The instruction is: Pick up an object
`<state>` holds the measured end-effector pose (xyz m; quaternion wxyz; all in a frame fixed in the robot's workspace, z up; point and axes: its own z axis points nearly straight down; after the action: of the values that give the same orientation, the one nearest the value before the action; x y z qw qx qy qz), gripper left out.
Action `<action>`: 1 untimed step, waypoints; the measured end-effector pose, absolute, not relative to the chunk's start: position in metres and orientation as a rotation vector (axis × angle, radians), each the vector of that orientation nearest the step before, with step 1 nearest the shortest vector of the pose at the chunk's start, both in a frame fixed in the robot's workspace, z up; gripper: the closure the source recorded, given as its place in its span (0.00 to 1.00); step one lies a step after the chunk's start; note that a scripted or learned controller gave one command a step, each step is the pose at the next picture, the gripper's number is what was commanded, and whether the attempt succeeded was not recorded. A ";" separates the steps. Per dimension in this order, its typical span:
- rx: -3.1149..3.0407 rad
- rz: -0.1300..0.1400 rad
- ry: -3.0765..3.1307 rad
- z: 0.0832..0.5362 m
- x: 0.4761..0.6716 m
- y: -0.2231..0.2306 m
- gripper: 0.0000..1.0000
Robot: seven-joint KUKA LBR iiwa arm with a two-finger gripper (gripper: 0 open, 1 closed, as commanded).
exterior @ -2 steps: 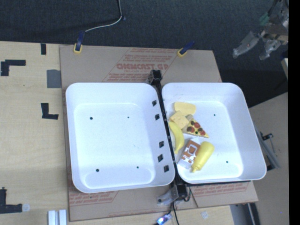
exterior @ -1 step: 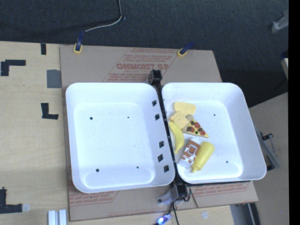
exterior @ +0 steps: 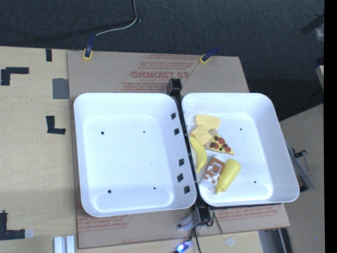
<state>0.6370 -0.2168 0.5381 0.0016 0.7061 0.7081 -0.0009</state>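
Observation:
Several toy food items lie in the right bin (exterior: pixel 258 136), bunched against its left wall. A pale yellow piece (exterior: pixel 207 122) sits at the top, with a tan cracker-like piece (exterior: pixel 200 135) just below it. A pizza slice (exterior: pixel 219 145) with red and dark toppings lies to their right. A yellow banana (exterior: pixel 199 154) runs along the bin's left wall. Below it lie a brown and white packet (exterior: pixel 212 173) and a yellow squeeze bottle (exterior: pixel 227 175), tilted side by side.
The left bin (exterior: pixel 126 152) stands beside the right one, joined by a row of black clips (exterior: pixel 181 146). Both rest on a cardboard sheet (exterior: pixel 158 75) on the wooden bench. A white cable (exterior: pixel 118 28) trails across the dark floor behind.

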 end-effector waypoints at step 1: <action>2.226 -0.002 2.224 0.510 0.546 -0.204 1.00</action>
<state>0.5459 -0.2038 0.5099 -0.0026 0.7074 0.7068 -0.0008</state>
